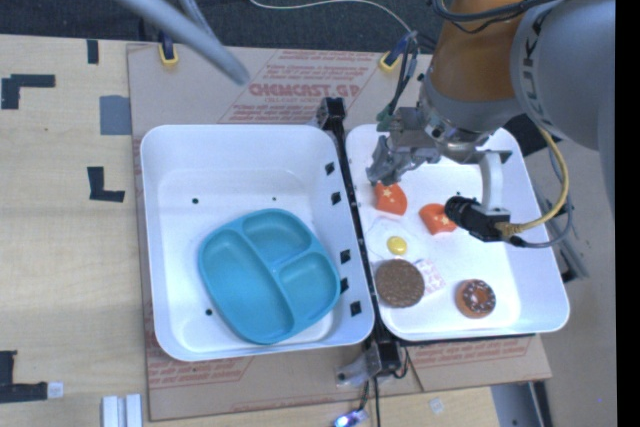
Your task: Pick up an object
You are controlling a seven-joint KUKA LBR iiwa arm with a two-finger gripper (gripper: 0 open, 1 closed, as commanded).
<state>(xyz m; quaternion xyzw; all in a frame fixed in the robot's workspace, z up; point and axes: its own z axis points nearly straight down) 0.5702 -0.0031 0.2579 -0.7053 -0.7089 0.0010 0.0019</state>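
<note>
In the right bin (535,310) we list, nearest the gripper (385,177), a small orange-red piece (391,200) lying on the white floor close to the divider between the bins, directly below the grey fingertips and touching or nearly touching them, which of the two we cannot tell; we see nothing clasped between the fingers, and how far they stand apart we cannot tell, the wrist body covering them from above; just to the right, a second orange-red piece (436,218), beside a black fitting (472,216) with a yellow cable on the arm; below these, a small yellow piece (397,244); nearer the front, a round dark brown disc (399,283) touching a pale speckled scrap (430,272); to the right of it, a brown frosted doughnut (475,297), apart from the rest; in the left bin (165,215), a blue divided plate (268,273) with three compartments, lying toward the front; the arm's orange band (490,25) overhangs the right bin's rear part.
</note>
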